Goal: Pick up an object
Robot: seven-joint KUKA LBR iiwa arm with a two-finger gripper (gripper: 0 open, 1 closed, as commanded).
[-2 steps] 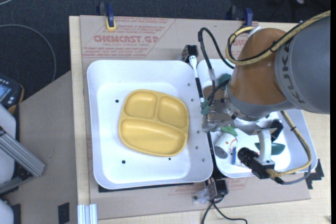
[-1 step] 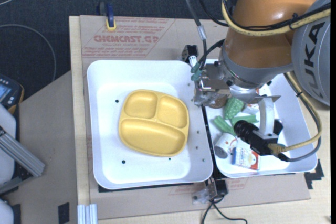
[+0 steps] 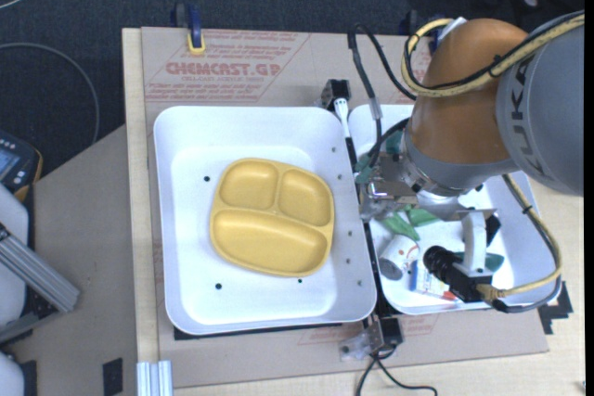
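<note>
Yellow plastic divided plate (image 3: 272, 216): laid in left white bin (image 3: 176, 199).
Gripper (image 3: 390, 190): lowered over right white bin (image 3: 520, 199); opening cannot be told.

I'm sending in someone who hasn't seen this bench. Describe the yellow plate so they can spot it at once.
Two white bins sit side by side on the bench; take the left bin, away from the arm. The yellow plate lies flat in its middle. It is the large, rounded, three-compartment thing, while the right bin holds small mixed items.
</note>
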